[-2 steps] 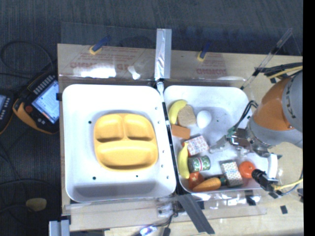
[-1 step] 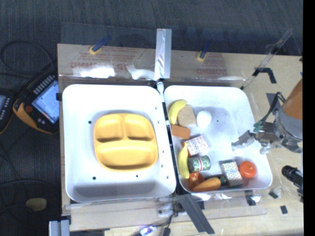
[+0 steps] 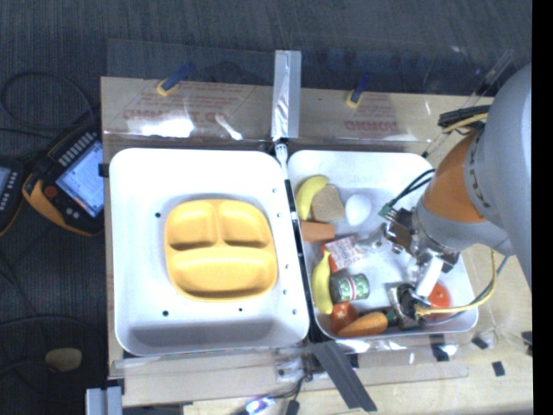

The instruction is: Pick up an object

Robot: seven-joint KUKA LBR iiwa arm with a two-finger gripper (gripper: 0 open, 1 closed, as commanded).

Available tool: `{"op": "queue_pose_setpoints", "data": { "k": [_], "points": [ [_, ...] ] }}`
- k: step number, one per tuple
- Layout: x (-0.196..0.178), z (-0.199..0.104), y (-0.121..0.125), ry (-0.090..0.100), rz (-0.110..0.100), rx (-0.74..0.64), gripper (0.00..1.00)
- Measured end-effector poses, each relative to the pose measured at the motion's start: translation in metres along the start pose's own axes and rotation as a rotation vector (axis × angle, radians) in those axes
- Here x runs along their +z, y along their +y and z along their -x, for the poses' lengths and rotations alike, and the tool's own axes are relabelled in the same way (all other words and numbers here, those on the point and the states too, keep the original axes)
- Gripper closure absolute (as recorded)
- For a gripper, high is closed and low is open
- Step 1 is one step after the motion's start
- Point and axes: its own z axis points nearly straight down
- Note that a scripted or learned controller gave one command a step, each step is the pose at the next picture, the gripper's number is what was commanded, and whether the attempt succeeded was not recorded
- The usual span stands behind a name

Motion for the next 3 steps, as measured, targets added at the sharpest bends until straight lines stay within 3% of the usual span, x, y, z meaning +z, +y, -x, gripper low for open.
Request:
{"op": "queue_pose_setpoints", "data": {
  "k": [1,2,3],
  "points": [
    [0.005,-0.066,0.035,-0.003,-0.008,-0.113,0.00],
    [-0.053,-0.071,0.050,-0.004,-0.018,-0.323,0.00],
    [0.004,-0.049,0.014,0.003,-0.008,-0.505,0.00]
  ]
}}
